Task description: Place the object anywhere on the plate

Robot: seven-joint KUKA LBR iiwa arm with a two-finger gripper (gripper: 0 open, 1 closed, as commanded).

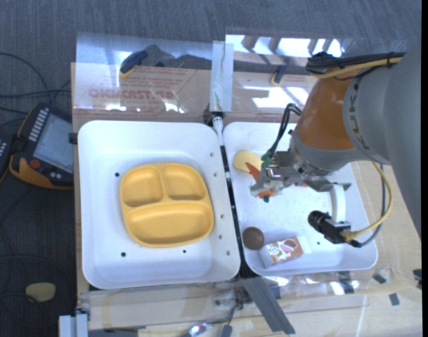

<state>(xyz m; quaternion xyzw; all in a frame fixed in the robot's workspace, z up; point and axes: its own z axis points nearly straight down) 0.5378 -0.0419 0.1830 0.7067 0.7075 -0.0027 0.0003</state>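
A yellow plate (166,203) with three compartments lies in the left bin (101,258). In the right bin (361,255), my gripper (265,186) hangs low over the upper left part, beside the wall between the bins. Just up and left of it lie a pale yellow object (240,160) and an orange piece (254,167). Small red and green bits (264,194) show at the gripper's tip; I cannot tell whether they are held. A brown round object (253,238) and a red-and-white packet (282,250) lie near the bin's front wall.
The arm's grey and orange body (340,118) covers the right bin's far right part. A black cable end (325,225) hangs over that bin. Cardboard and clear plastic (150,90) stand behind the bins. A handheld controller (38,146) lies to the left.
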